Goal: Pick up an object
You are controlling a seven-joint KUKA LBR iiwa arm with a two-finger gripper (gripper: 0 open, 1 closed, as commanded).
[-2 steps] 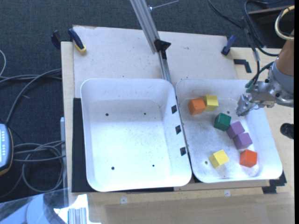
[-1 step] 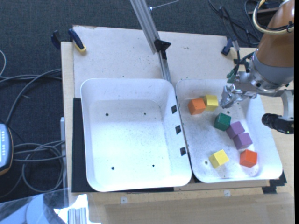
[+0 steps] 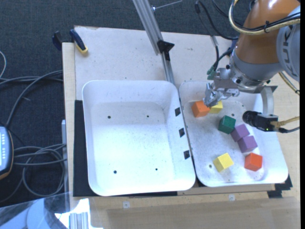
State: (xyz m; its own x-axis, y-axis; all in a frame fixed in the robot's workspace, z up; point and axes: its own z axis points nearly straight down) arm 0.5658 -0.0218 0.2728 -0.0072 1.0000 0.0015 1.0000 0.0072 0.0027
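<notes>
Orange cube (image 3: 200,109) lies unlifted in the right white bin (image 3: 281,163), gripper (image 3: 211,99) just above it, finger state indiscernible.

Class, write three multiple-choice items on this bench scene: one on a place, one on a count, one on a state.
1. Where do the blocks lie?
A. left bin
B. right bin
C. bare bench

2. How many purple blocks?
A. none
B. two
C. four

3. Where is the gripper?
A. over the left bin
B. beyond the bench
C. low at the orange block

Key: 1 B, all blocks sit in the right bin. 2 B, two purple blocks touch. 3 C, the gripper hangs beside the orange block.
</notes>
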